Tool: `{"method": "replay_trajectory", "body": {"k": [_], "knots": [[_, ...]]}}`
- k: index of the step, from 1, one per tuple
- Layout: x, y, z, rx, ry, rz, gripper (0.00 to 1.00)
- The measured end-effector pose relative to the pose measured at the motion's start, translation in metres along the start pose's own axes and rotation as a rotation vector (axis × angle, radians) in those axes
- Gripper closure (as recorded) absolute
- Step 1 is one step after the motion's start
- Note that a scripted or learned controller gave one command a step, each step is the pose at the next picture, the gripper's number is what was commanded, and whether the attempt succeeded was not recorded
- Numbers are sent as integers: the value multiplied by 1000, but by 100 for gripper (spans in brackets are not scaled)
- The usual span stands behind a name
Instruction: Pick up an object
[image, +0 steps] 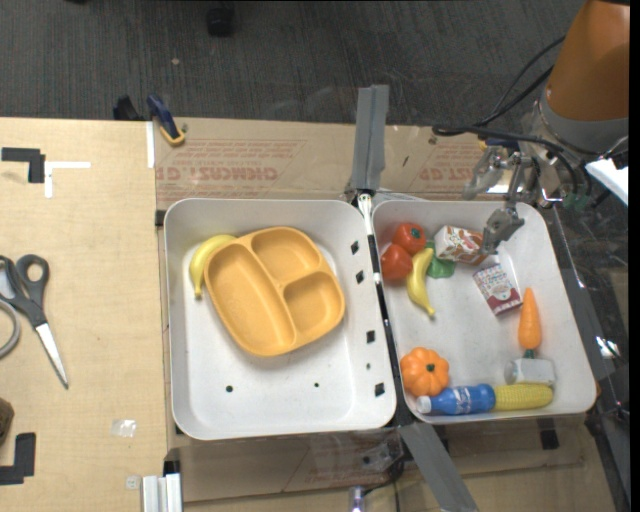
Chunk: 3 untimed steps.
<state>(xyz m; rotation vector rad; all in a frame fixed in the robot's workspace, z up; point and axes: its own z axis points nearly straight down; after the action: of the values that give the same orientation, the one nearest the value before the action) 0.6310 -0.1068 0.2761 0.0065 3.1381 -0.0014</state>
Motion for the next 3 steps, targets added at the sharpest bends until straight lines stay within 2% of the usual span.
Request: {"method": "replay_trajectory", "body": {"k": [1, 2, 3], "knots": [[-7, -73, 139, 1, -3, 5, 0], [-4, -70, 163, 8, -40, 50, 0], [29, -116, 164, 7, -40, 108, 0]]}}
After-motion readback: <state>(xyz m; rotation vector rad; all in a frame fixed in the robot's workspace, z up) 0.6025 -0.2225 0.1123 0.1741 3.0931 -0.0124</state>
